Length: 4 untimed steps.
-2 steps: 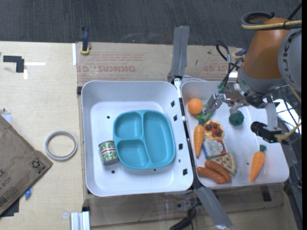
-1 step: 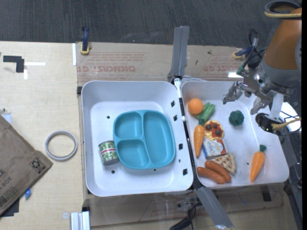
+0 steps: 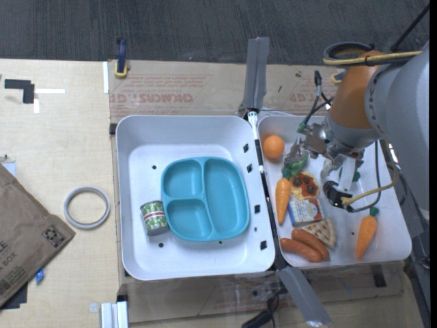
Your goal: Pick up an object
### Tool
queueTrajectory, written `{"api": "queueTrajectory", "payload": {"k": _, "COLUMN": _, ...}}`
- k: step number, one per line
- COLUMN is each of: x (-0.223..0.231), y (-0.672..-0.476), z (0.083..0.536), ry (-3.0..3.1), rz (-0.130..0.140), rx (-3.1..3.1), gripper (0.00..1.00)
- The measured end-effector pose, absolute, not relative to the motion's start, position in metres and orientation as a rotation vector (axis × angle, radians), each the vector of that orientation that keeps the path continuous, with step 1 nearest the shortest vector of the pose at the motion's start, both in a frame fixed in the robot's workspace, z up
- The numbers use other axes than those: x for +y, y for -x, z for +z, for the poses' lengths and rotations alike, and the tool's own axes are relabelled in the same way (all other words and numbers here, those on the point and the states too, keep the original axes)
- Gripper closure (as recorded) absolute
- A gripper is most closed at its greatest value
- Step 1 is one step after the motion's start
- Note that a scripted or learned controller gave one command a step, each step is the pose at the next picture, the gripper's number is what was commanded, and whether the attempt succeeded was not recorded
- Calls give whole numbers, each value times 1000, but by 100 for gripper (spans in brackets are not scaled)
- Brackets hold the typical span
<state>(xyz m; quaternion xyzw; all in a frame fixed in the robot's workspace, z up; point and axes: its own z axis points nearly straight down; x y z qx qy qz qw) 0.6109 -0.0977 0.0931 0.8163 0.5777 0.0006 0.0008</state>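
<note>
Camera view: the two-finger gripper (image 3: 300, 157), grip state unclear, hovers at the round orange fruit's (image 3: 273, 147) three o'clock, nothing lifted.

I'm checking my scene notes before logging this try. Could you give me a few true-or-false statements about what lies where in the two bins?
1. The teal three-compartment plate lies in the left white bin. True.
2. The small green-labelled can sits inside one of the plate's compartments. False: it lies on the bin floor beside the plate's left edge.
3. The round orange fruit lies in the right white bin. True.
4. Both toy carrots lie in the left bin. False: one orange carrot and the other carrot lie in the right bin.
</note>
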Motion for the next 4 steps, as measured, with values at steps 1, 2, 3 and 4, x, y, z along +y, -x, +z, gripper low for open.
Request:
{"api": "queueTrajectory", "payload": {"k": 1, "x": -127, "y": -590, "z": 91, "ry": -2820, "rz": -6, "rx": 1389, "gripper": 0}}
{"api": "queueTrajectory", "payload": {"k": 2, "x": -162, "y": -550, "z": 91, "ry": -2528, "rz": -3, "rx": 1870, "gripper": 0}}
{"api": "queueTrajectory", "payload": {"k": 3, "x": -163, "y": -549, "z": 100, "ry": -2532, "rz": -5, "rx": 1866, "gripper": 100}}
{"api": "queueTrajectory", "payload": {"k": 4, "x": -142, "y": -552, "z": 209, "ry": -2378, "rz": -1, "rx": 2052, "gripper": 100}}
